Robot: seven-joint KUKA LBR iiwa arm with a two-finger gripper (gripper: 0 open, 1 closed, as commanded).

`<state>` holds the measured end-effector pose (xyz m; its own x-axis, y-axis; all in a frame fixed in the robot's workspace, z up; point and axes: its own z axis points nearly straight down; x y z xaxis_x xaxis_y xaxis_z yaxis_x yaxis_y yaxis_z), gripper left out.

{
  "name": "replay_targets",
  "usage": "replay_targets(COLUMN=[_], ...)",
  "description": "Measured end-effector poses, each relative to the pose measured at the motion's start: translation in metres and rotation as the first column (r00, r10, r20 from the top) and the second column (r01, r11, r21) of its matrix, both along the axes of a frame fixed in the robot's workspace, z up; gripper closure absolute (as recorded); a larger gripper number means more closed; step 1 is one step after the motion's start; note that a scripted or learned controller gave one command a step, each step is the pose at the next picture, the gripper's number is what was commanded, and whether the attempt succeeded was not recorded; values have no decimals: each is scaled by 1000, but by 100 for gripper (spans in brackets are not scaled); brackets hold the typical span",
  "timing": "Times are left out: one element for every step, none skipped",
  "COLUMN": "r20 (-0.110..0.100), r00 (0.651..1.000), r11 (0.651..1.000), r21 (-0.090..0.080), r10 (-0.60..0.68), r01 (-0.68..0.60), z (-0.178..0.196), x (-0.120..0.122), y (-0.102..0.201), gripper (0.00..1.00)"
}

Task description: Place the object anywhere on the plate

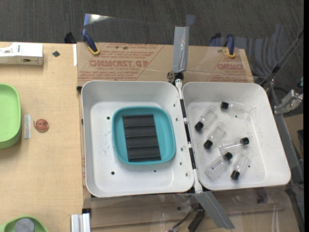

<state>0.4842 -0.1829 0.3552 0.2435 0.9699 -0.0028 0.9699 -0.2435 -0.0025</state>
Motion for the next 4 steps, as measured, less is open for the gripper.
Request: replay_targets(r20=[1, -1, 0, 0], r00=[985, 997, 1000, 988], r11=[985, 997, 1000, 988], r21=[0, 0, 0, 0], r10=[173, 72, -23, -152], r01=[-173, -72, 23, 152], z=[80, 85, 85, 85], x=[32, 89, 142, 176], y=[-27, -35, -30, -29], gripper=[0, 0, 0, 0])
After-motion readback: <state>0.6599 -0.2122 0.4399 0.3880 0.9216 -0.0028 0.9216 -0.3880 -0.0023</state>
